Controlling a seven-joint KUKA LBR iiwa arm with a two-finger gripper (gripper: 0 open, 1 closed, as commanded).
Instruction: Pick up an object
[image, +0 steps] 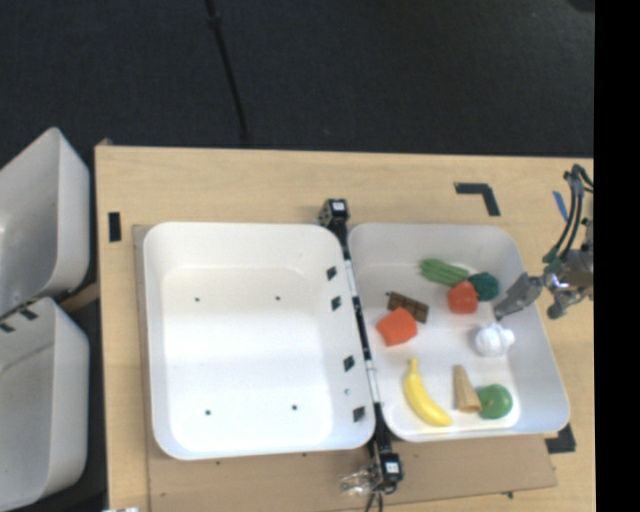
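The right bin (535, 385) holds several small objects. A green cucumber (443, 270), a dark green piece (485, 285) and a small red piece (461, 297) sit near its far side. A brown block (407, 305) and an orange-red cube (397, 327) lie toward the divider. A white ball (490, 340) rests mid-right. A banana (424, 393), a tan wedge (464, 388) and a green apple (495, 401) lie along the near side. My gripper (537, 300) hangs over the bin's right rim, just up and right of the white ball, open with nothing between its fingers (515, 297).
The left bin (240, 340) adjoins the right one along a clipped divider (352, 320). Both stand on a wooden bench (230, 185). White containers (35, 300) stand off the bench's left edge. Cables (572, 215) trail from the arm at the far right.
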